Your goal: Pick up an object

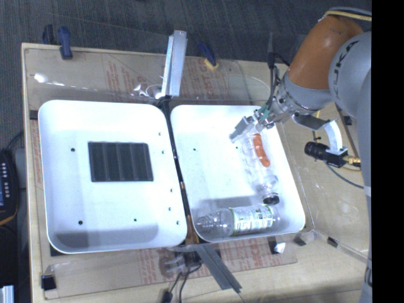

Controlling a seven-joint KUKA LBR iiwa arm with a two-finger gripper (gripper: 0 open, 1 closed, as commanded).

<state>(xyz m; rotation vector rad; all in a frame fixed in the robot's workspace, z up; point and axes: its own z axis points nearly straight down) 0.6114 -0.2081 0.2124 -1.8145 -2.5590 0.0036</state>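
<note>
1. The right bin (189,169) holds two clear plastic bottles. Its left half is bare white floor, so there is open room on that side.
2. The upright-lying bottle (260,166), with an orange piece inside, lies near the right wall. Its long axis runs far to near, with the dark cap at the near end.
3. The labelled bottle (237,220) lies along the near wall. Its long axis runs left to right.
4. The left bin (57,169) holds one dark ribbed block (120,161), well apart from all walls.
5. The gripper (249,126) is at the far end of the upright-lying bottle. I cannot tell how it is set.
</note>
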